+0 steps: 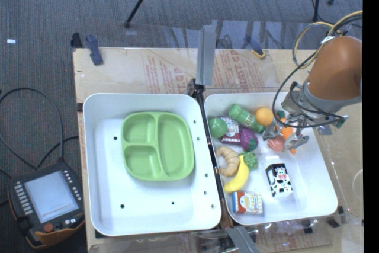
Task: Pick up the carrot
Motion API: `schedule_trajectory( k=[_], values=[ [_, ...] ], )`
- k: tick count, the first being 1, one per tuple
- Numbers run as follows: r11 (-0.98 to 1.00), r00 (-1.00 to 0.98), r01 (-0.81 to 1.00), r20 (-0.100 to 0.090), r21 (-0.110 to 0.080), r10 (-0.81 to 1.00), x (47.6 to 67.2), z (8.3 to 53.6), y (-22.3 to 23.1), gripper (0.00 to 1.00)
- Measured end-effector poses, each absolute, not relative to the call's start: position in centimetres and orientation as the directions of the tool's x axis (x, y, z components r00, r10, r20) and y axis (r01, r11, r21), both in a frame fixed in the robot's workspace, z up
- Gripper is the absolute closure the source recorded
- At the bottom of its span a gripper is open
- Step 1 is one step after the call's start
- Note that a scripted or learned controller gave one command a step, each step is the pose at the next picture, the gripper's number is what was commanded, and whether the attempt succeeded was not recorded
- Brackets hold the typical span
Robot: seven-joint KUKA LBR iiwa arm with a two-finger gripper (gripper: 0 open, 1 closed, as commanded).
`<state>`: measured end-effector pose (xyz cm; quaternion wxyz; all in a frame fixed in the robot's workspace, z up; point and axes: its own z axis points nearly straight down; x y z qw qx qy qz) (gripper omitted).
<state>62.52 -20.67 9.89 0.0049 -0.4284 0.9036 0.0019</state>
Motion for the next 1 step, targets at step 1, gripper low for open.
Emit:
schedule_trajectory(
  k=[1],
  values=[
    [0.693, -0.693, -0.721, -0.010, -0.009, -0.721, 61.78, 18.43, -15.88, 1.00]
  ],
)
